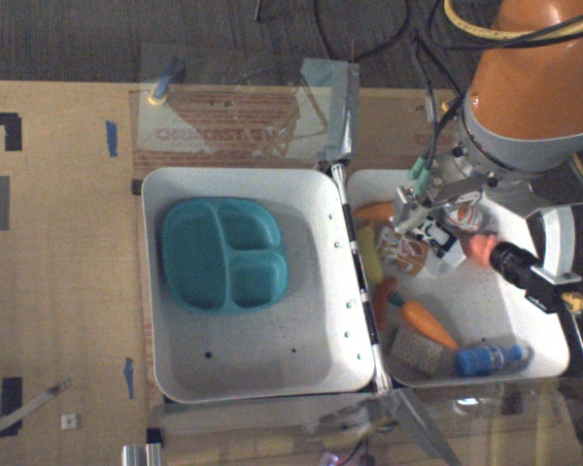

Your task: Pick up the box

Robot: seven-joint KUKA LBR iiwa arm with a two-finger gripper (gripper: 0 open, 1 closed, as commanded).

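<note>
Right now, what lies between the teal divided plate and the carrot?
In the camera view, bare white bin floor, then the two bins' adjoining rims, separate plate from carrot.

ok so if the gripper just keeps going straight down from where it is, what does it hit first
Most likely the box, lying just under the gripper in the right bin. Depth is hard to judge from this slanted view.

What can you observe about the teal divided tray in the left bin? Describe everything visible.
The teal tray looks like smooth moulded plastic, roughly rectangular with rounded corners. Raised ridges split it into three compartments: one long one at the view's left, two smaller at the right. It lies flat, open side up, in the upper left part of the left white bin, resting on the bin's floor. Nothing lies in it.
</note>
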